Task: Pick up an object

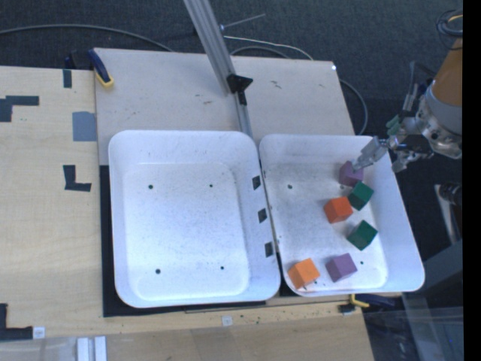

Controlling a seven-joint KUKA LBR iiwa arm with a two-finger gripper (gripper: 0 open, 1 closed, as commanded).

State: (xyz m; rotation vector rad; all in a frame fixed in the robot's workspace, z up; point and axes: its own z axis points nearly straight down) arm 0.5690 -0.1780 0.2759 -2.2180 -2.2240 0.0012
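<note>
Scene: a grey arm with an orange band reaches in from the right over two shallow white bins on a pale tabletop (pixel 188 81).
Jaws: the gripper (pixel 370 155) hangs at the upper right of the right bin (pixel 301 153), tip angled down and to the left; whether the jaws are released or clenched cannot be told from this view, and nothing is seen between them.
Nearest target: a mauve block (pixel 349 174) lies just under the tip, close enough that contact cannot be ruled out; its spot near the bin's far wall probably explains the slanted approach.
Other candidates: a dark green cube (pixel 361 195) sits just below the mauve one, touching or nearly so; an orange cube (pixel 337 209) lies beside it; a second green cube (pixel 363 235) lies further down; a purple cube (pixel 342 266) and an orange block (pixel 304 273) rest near the bin's front edge.
Crowding: the green cube hard by the mauve block leaves little room for a finger on that side, so a grasp there may nudge both.
Left bin (pixel 180 216): lies beside the right bin, well apart from the gripper.
Surroundings: a slanted metal rail (pixel 210 32) crosses the tabletop behind the bins, clear of the arm's path; cables trail over the dark floor.
Task status: judged not yet done, no object lifted.
</note>
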